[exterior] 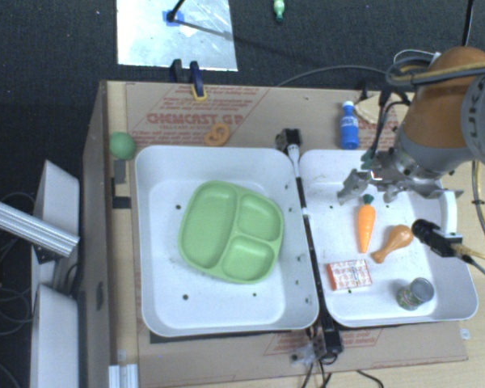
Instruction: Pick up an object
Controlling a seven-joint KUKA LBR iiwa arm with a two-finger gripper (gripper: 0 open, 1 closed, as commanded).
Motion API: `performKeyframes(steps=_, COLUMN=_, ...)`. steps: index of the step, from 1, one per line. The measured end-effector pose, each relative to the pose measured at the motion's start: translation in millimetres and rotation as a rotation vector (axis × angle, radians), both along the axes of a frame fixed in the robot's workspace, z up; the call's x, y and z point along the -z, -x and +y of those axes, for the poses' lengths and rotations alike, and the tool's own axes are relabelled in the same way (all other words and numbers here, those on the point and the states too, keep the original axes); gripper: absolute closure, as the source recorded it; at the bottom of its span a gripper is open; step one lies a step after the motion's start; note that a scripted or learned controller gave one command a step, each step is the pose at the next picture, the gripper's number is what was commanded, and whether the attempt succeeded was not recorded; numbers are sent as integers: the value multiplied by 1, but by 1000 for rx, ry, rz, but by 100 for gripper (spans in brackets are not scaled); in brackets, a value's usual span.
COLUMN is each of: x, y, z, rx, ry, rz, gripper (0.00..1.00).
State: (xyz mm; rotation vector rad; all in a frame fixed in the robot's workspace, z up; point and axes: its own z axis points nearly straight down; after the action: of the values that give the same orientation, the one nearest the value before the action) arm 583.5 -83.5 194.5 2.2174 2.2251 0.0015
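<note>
The jaws are seen low over the far part of the right bin (pixel 330 234), carried by the arm (pixel 440 111) that comes in from the right. Two grey prongs are seen spread apart, so the jaws are taken to stand wide, and nothing is seen clamped between them.

The carrot (pixel 365 226) is found just on the near side of the jaws, lying on the bin floor. Its orange body is pointed toward the near rim, and its green top is turned toward the jaws and sits right under the gap between the two prongs. Whether the green top is touched by either prong cannot be told.

Just to the right of the carrot an orange-tan gourd-shaped toy (pixel 392 243) is laid at a slant, near the carrot but apart from it. Nearer the front rim a red and white packet (pixel 349 275) is laid flat, and a small metal can (pixel 415 293) is placed in the near right corner, well apart from the jaws.

The left bin (pixel 166 297) is occupied by a green divided plate (pixel 230 231) set near its middle. On the worktop (pixel 250 107) behind the right bin a blue bottle (pixel 349 125) is stood upright, and a green ball (pixel 121 145) is seen beside the far left corner of the left bin.
</note>
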Motion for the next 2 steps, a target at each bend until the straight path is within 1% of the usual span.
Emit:
performKeyframes(steps=1, x=110, y=-4, z=-53, rx=3, ry=1, rz=0, gripper=0)
performKeyframes(steps=2, x=99, y=-5, z=-52, rx=2, ry=1, rz=-3, gripper=100)
